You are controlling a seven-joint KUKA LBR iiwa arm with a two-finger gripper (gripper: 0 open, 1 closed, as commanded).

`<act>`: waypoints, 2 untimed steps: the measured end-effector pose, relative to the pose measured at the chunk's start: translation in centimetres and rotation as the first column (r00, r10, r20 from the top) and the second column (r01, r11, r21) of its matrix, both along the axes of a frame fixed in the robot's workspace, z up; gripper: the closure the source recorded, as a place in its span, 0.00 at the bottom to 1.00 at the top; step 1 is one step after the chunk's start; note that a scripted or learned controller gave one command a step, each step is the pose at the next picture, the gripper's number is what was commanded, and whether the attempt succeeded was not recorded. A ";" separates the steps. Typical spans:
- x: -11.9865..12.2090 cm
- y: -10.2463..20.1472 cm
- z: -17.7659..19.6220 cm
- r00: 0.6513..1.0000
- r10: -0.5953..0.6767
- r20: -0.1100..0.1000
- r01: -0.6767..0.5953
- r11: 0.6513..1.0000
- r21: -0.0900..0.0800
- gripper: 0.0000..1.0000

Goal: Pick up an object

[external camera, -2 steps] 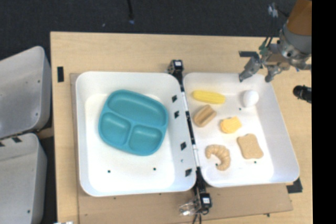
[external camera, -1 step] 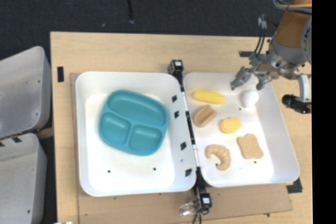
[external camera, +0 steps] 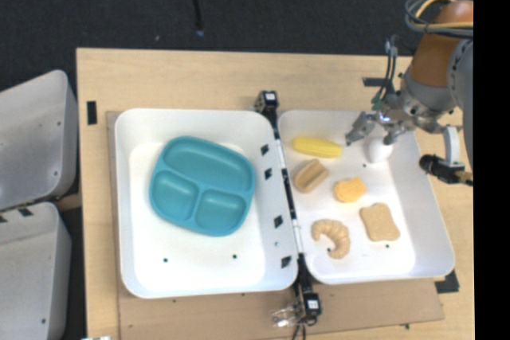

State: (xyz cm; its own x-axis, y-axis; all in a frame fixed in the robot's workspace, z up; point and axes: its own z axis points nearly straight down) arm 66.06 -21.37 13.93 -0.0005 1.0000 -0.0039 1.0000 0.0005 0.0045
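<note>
Cropping arm (external camera: 437,60); tool (external camera: 373,133) fingertips indistinct.

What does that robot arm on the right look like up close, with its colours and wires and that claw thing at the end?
The arm is a rounded grey body with an orange band above the wrist. Thin cables loop over its top, and a darker metal wrist section sits below the band. At the end is a small gripper with two slim, pale metallic fingers. I can make out no markings or labels on it.
</note>
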 end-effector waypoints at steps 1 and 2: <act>0.7 0.0 -1.0 1.000 0.005 0.022 -0.005 1.000 -0.004 0.00; 0.8 -0.2 0.1 1.000 0.008 0.025 -0.008 1.000 -0.009 1.00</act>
